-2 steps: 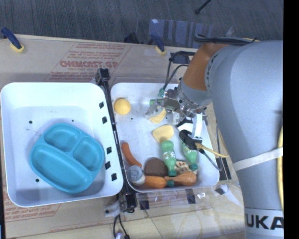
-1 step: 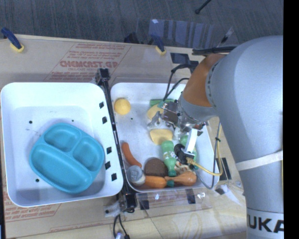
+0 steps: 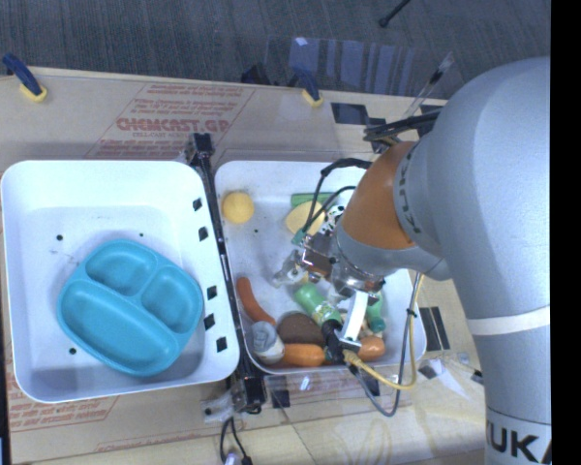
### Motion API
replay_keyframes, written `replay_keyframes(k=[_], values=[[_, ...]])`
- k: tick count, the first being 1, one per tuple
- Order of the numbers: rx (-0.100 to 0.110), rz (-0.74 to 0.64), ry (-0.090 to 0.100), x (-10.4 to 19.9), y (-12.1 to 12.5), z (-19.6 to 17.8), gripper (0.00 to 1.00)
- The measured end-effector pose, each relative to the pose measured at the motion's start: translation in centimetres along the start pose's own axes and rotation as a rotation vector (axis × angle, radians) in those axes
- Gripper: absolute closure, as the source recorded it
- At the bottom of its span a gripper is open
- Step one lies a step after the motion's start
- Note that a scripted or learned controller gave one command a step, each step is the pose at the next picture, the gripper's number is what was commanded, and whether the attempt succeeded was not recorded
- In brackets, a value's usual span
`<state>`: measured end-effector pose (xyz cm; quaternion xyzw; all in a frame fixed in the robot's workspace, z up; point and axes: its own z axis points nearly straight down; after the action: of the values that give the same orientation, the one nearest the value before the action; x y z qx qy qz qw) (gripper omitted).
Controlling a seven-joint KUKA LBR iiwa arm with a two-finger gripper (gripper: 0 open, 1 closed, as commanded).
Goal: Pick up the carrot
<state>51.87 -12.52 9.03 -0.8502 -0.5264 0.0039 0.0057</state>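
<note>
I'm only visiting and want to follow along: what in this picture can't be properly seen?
Camera view:
- Right bin: its right half lies under the arm.
- Green thing: partly under the arm's end, too hidden to name.
- Carrot: right end behind the robot's wrist fitting; whether the orange bit beyond it belongs to it is unclear.
- Grey thing: too small and blurred to identify.
</note>
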Motion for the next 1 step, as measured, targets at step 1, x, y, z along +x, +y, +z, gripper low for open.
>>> replay_keyframes(k=[1], values=[[-0.006, 0.045, 0.01, -2.08, 8.0, -0.35, 0.0]])
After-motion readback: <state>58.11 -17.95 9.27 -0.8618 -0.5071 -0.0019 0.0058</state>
